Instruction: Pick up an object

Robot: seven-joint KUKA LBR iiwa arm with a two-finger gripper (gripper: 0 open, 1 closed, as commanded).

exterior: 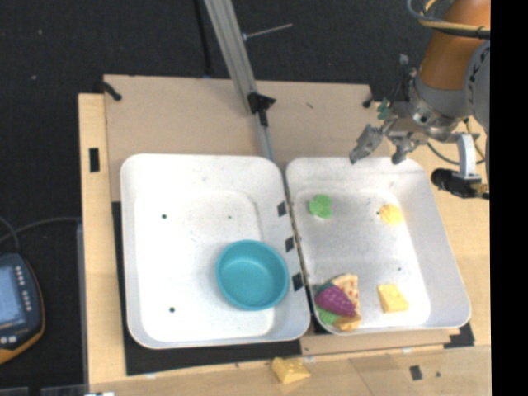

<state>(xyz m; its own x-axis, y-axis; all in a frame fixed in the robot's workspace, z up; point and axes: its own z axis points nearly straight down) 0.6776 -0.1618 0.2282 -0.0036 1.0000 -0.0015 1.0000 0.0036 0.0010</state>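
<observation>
Grape bunch point(337, 300), purple, by pizza slice point(347, 286)

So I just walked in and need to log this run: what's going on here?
The arm's gripper hangs open above the far edge of the right bin, holding nothing. That bin holds a green piece, two yellow pieces and purple grapes. A teal bowl sits in the left bin.

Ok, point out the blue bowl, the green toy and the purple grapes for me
blue bowl point(252, 275), camera view, on its inside bottom.
green toy point(320, 206), camera view, on its top middle.
purple grapes point(336, 299), camera view, on the bunch's middle.
</observation>
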